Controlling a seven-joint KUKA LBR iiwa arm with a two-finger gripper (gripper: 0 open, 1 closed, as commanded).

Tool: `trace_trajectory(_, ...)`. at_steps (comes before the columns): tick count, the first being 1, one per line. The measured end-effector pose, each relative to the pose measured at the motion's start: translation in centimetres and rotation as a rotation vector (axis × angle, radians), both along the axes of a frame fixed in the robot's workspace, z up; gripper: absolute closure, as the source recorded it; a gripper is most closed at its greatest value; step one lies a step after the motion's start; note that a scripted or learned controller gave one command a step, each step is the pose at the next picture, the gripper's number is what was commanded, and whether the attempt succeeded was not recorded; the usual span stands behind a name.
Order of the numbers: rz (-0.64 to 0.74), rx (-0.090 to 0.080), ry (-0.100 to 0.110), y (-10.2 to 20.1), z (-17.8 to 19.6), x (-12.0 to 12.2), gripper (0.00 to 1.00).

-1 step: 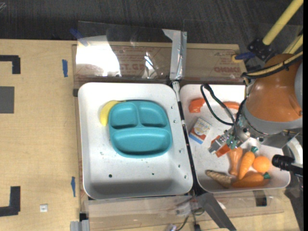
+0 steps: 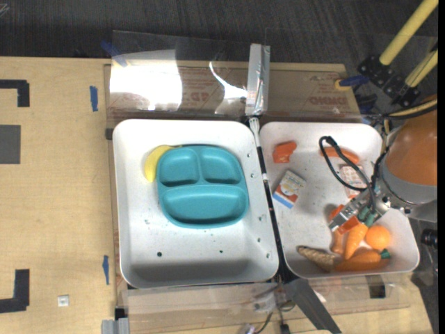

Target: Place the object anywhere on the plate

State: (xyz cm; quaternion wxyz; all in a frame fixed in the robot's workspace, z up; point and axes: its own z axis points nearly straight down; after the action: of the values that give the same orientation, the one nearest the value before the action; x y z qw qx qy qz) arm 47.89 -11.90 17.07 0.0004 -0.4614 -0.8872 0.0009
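A teal divided plate (image 2: 203, 206) lies in the left bin (image 2: 139, 242), with nothing on its compartments. My gripper (image 2: 352, 216) is low in the right bin (image 2: 313, 221), at the top of a pile of orange toy food. The pile holds carrot-like pieces (image 2: 354, 241) and a round orange (image 2: 379, 237); I cannot see whether any of them is held. The arm's orange band (image 2: 417, 157) hangs over the bin's right edge.
A yellow item (image 2: 151, 161) peeks out behind the plate's left rim. The right bin also holds an orange piece (image 2: 284, 151), a small carton (image 2: 290, 187), a brown cone-like item (image 2: 317, 257) and a black cable loop (image 2: 335, 160).
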Motion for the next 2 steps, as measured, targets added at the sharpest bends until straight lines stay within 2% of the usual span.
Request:
trace_trajectory(1,0.344,0.001,-0.001,-4.4,-4.9,0.0,1.0)
trace_trajectory(2,0.058,0.0,-0.023,-6.7,-7.3,0.9,1.0)
